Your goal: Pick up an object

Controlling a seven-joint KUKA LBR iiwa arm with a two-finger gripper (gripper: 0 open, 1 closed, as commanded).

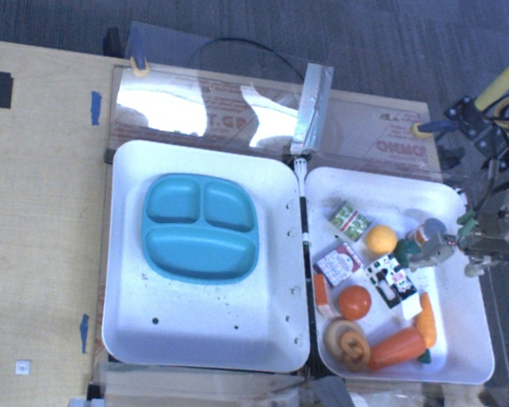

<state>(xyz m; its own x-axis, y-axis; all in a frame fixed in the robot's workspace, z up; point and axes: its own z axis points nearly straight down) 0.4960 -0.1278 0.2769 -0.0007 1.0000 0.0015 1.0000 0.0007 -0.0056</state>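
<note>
Your candidates are all heaped in the right bin (479, 364), so any descent meets crowding; the left bin (123, 228) holds just a blue divided tray (201, 228). The gripper (434, 243) hangs at the far right edge of that pile, near the yellow ball (381, 239); how it's set, you can't tell.

Blue tray (201, 227) (three compartments) in left bin (120, 320).

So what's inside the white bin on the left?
The left bin holds a blue divided tray with three compartments, lying flat, and a few dark specks on the bin floor around it. Whatever lies beneath the tray is covered, so that part cannot be seen.
</note>
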